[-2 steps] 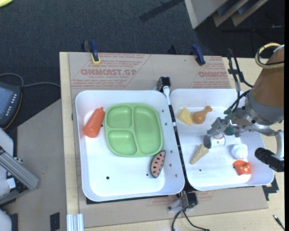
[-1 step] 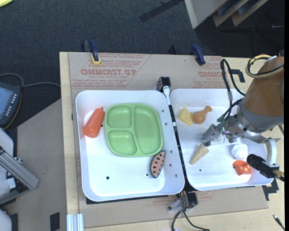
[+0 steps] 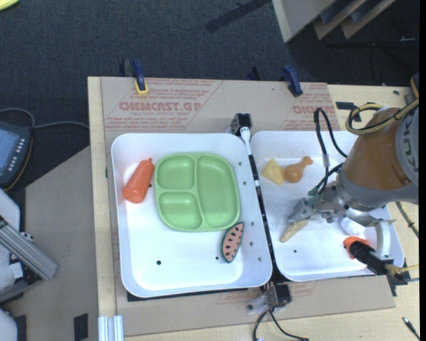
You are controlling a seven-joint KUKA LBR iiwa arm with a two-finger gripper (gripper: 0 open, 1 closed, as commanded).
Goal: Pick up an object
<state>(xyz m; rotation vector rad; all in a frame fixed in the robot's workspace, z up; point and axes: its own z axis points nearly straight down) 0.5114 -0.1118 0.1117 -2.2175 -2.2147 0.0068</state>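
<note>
Camera view from above takes in a board covered in brown printed paper (image 3: 200, 100), held at its far edge by two blue clamps (image 3: 139, 76) and standing on dark carpet (image 3: 66, 40). A handheld screen unit (image 3: 13, 156) with a cable lies off to the left, and pale wooden furniture (image 3: 333, 20) shows at the top right. Two white bins sit side by side on the board. The left bin (image 3: 193, 273) holds a green divided plate (image 3: 198, 192), an orange bottle-shaped toy (image 3: 138, 181) just beside the plate's left edge, and a watermelon slice (image 3: 232, 242) at the plate's near right corner. In the right bin (image 3: 313, 263) a yellow chunk (image 3: 273, 172) touches a tan drumstick (image 3: 297, 170) near the far wall. The pale yellow piece (image 3: 293, 230) lies on the bin floor toward the left wall, its long axis slanting from near-left to far-right, narrower end toward the near-left. The grey and orange arm (image 3: 376, 163) reaches in from the right, with the gripper (image 3: 307, 208) low over the floor, just beside the far-right end of that piece. Whether the gripper is open or closed cannot be told, and nothing is seen held in it.
</note>
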